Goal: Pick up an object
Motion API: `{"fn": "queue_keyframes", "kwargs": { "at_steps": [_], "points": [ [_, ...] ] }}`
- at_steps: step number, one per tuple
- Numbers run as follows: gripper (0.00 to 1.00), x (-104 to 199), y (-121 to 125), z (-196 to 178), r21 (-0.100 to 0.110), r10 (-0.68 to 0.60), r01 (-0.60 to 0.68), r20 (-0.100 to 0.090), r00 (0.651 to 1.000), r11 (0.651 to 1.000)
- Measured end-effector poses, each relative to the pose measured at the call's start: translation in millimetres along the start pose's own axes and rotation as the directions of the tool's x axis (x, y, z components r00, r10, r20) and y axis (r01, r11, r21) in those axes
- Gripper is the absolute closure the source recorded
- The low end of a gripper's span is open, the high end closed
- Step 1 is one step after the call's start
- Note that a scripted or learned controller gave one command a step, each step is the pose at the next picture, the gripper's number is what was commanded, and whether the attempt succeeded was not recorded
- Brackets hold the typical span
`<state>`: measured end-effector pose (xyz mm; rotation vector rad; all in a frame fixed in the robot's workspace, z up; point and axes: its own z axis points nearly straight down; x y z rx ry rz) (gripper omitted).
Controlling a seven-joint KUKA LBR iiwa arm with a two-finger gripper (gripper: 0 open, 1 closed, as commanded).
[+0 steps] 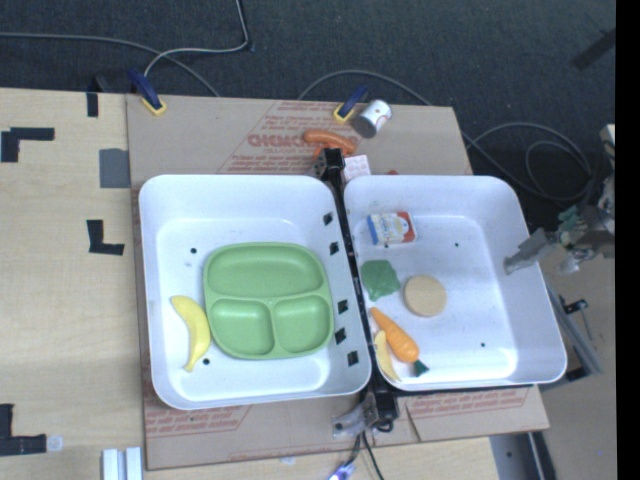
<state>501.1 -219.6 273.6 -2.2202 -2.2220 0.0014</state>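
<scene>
The right bin (pixel 500 353) holds a small white, blue and red carton (pixel 389 228), a green leafy toy (pixel 380 277), a tan round disc (pixel 425 295) and an orange carrot (pixel 395 337) lying over a pale yellow piece (pixel 384 358). In the left bin (pixel 165 208) a green divided plate (pixel 268 299) lies with a yellow banana (pixel 192 330) to its left. My gripper (pixel 545 248) hangs at the right bin's right rim, away from all the objects, and its tip is small and blurred.
On the cardboard behind the bins lie an orange-handled tool (pixel 328 140), a silver cylinder (pixel 372 118) and blue-yellow clamps (pixel 147 91). Black cables (pixel 235 8) run across the dark floor at the back. A clip (pixel 365 413) holds the bins together at the front.
</scene>
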Motion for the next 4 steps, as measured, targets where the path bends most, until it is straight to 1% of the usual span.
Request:
{"fn": "queue_keyframes", "kwargs": {
  "at_steps": [1, 2, 3, 4],
  "points": [
    [0.0, 63.3, 77.4, 87.0, 0.002, -0.001, 0.001, -0.002, 1.0, 1.0],
    [0.0, 86.8, 110.6, 186.7, -0.005, -0.001, 0.001, 0.0, 1.0, 1.0],
    [0.0, 117.0, 167.4, 185.4, 0.0, -0.001, 0.001, 0.0, 1.0, 1.0],
    [1.0, 116.7, 167.2, 175.4, 0.001, -0.002, 0.002, 0.002, 1.0, 1.0]
  ]
}}
